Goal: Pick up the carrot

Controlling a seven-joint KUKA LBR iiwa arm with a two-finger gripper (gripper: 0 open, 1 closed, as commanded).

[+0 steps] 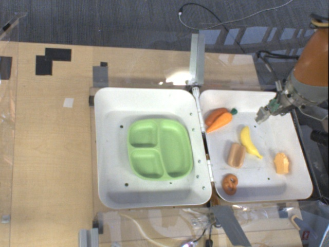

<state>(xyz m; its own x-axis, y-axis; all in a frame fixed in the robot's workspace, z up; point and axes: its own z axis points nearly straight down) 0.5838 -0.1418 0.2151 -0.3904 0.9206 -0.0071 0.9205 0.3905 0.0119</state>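
Left bin [103,153] holds green divided plate [159,148]. Right bin [303,181]: carrot [218,119] upper-left corner near divider, then banana [249,141]. Tool [268,111] hovers right of carrot, apart; open/closed can't tell.

A rounded orange band [314,60] is seen on the arm, above a grey wrist ring [308,90]. Below the ring, a small metallic gripper [268,112] with greenish parts is mounted.
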